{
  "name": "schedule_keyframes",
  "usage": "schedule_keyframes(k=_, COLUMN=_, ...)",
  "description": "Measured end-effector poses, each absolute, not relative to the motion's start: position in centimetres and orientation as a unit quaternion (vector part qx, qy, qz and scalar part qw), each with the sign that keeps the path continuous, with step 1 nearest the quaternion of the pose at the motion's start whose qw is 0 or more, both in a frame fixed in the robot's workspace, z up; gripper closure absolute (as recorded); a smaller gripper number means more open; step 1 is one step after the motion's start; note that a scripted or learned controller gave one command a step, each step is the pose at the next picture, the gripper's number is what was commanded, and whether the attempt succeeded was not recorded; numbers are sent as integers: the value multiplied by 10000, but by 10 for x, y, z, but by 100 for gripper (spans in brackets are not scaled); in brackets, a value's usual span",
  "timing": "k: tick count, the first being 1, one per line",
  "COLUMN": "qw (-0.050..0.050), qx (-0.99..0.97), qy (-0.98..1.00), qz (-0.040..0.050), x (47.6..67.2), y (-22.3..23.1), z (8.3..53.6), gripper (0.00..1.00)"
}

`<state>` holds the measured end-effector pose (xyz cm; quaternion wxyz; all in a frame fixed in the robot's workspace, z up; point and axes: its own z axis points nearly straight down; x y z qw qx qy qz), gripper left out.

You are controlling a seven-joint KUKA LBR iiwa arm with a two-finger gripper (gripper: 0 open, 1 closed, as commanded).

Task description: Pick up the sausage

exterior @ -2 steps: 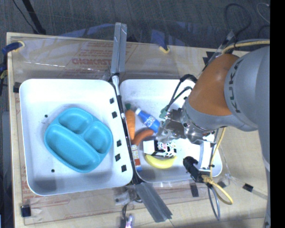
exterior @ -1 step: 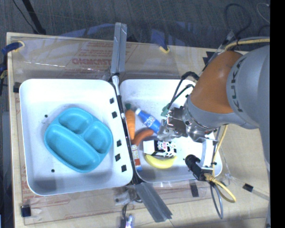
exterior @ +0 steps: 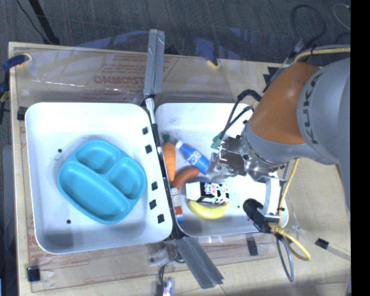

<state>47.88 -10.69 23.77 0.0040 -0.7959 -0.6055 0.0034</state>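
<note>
Looming largest in my feed is the arm point(exterior: 302, 116), its orange band and grey housing sitting high over the right-hand side of the right bin point(exterior: 197, 117) and covering much of that bin's floor. Below the wrist I see the pincer point(exterior: 225, 165) hanging over the bin's middle, but its tips are lost among cables and dark metal, so I cannot tell whether it is released or clenched, and I see nothing that I could call gripped. Just below and left of it lies a small black-and-white patterned object point(exterior: 213, 192), and that object rests on or against a yellow banana point(exterior: 208, 210) curving along the bin's near side. Left of the pincer, a blue-and-white tube point(exterior: 192, 155) lies at a slant. The sausage point(exterior: 184, 177), reddish brown and short, lies on the bin floor between the tube and the banana, near the pincer but apart from it as far as I can judge. An orange carrot point(exterior: 169, 160) lies lengthwise beside the sausage, close to the bin's left wall. Past the divider between the bins, the left bin point(exterior: 49, 227) holds a blue sectioned plate point(exterior: 101, 179) with three compartments, set at an angle near the middle. Both bins sit on the wooden bench point(exterior: 24, 60).
</note>
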Motion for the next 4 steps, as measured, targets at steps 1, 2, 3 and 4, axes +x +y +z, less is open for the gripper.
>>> schedule_keyframes(k=1, qw=49, qx=-7942, qy=-6076, qz=40, x=479, y=-107, z=247, gripper=100)
schedule_keyframes(k=2, qw=59, qx=-7924, qy=-6099, qz=48, x=480, y=-107, z=256, gripper=100)
schedule_keyframes(k=3, qw=68, qx=-7905, qy=-6124, qz=58, x=480, y=-107, z=265, gripper=100)
schedule_keyframes(k=4, qw=76, qx=-7884, qy=-6151, qz=69, x=481, y=-107, z=275, gripper=100)
